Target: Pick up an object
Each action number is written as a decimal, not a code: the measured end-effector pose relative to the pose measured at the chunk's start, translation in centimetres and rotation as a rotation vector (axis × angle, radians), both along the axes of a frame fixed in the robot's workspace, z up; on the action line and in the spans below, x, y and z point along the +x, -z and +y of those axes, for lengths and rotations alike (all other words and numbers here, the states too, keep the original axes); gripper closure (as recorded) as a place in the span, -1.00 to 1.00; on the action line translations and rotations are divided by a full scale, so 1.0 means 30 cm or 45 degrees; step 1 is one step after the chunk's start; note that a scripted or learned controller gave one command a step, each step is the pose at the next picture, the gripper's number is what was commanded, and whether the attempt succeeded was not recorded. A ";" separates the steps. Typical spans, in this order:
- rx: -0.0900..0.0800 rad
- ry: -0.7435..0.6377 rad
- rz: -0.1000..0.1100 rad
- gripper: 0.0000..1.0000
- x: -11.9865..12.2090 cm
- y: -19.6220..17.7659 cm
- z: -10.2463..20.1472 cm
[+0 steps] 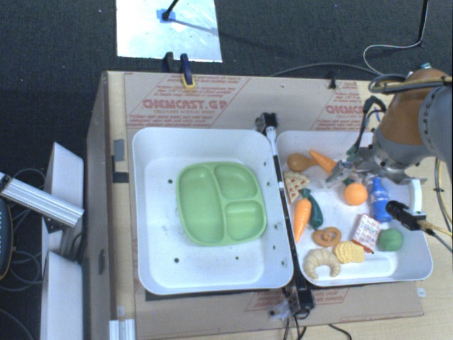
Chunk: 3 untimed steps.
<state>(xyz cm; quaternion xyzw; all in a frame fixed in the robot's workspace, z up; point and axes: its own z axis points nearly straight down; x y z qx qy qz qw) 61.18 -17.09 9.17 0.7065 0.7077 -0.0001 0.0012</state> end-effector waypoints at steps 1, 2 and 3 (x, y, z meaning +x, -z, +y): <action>0.021 0.003 0.039 -1.00 0.155 0.038 -0.008; 0.008 -0.005 0.026 1.00 0.161 -0.001 -0.017; 0.005 -0.006 -0.007 1.00 0.193 -0.317 0.345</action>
